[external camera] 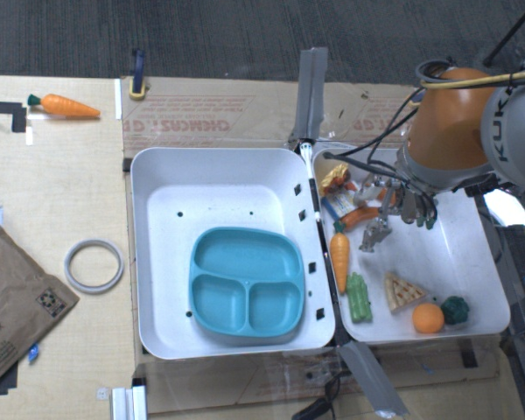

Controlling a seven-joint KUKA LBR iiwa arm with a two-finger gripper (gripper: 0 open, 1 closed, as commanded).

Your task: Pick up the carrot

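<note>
One carrot [339, 261] just left of and below the jaws [374, 234].

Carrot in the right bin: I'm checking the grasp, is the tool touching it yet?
Apart. The camera view shows white bin floor between the tool and the carrot.

Two white bins: left bin [149, 234], right bin [481, 269]. One blue tray [245, 283], three compartments, in the left bin. Two carrots: one [339, 259] in the right bin, one [66, 106] on the bench. In the right bin, one of each: green vegetable [359, 297], sandwich wedge [404, 291], orange [428, 318], dark green item [456, 310]. Further small items under the arm cannot be counted. On the bench: one tape ring [94, 264], one cardboard box [13, 304]. One gripper [376, 233].
</note>
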